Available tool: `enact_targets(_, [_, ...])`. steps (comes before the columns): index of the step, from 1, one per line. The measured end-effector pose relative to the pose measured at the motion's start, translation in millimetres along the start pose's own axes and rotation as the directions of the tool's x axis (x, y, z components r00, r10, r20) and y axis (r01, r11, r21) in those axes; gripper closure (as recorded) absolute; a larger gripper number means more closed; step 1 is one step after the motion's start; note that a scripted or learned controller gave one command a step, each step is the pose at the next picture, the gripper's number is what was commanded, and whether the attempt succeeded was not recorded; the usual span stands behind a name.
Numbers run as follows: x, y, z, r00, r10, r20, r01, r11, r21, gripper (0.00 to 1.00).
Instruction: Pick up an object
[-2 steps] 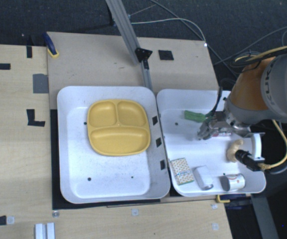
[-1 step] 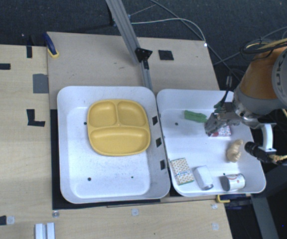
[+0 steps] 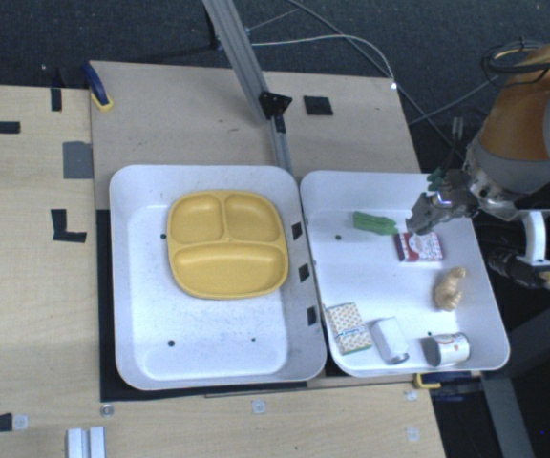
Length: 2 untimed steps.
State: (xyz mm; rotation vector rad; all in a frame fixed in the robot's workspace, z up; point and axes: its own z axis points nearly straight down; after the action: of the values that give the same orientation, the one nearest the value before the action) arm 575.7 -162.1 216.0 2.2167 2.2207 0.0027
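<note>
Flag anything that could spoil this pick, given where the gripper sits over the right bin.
The gripper hangs between the green object and the red-and-white packet, so it may close on neither or nudge both. The packet looks flat, so fingers might slide over it. Both lie near the bin's far rim, leaving little room.

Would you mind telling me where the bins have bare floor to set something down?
Left bin: free strip below the yellow divided plate. Right bin: free centre, between the green item and the checkered packet. Crowded near the pincer, red packet and front-corner can.
</note>
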Motion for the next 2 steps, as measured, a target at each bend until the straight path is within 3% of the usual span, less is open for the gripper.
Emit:
enact_targets(1, [9, 4, -48, 1.0, -0.001, -0.001, 0.001, 1.0, 0.0, 1.0])
enact_targets(2, [59, -14, -47, 1.0, -0.003, -0.003, 0.003, 1.0, 0.005, 1.0])
